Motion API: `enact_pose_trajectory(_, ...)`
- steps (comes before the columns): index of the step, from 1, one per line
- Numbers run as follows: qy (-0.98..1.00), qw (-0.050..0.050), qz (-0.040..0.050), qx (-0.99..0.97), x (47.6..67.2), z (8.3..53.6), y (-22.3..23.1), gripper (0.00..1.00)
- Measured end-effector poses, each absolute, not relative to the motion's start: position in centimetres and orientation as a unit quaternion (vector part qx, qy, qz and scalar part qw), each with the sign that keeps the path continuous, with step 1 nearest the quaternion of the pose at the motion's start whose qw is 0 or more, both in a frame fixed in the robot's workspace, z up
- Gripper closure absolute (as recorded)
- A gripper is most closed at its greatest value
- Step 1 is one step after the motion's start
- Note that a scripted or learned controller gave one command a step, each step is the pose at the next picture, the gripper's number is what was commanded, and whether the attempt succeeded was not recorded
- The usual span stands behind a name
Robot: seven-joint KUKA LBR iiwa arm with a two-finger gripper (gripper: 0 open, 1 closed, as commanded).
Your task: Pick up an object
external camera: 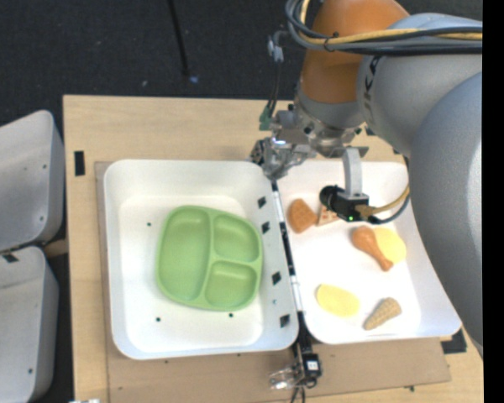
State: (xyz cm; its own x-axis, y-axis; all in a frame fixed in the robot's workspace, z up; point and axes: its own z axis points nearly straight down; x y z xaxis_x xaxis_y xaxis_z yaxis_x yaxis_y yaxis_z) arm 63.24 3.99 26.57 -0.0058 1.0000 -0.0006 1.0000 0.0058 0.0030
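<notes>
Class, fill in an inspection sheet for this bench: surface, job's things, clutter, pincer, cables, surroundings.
Surface: wooden bench bearing left bin and right bin.
Job's things: in right bin, croissant, drumstick, yellow piece, cone.
Clutter: green divided plate in left bin.
Pincer: pincer above the bins' far junction; finger state unclear.
Cables: bundle over the orange band.
Surroundings: dark floor, white panels at left.
</notes>
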Motion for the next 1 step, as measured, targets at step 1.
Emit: enact_pose_trajectory(1,0.709,0.001,0.0002,0.705,65.87,24.25,7.85,1.0)
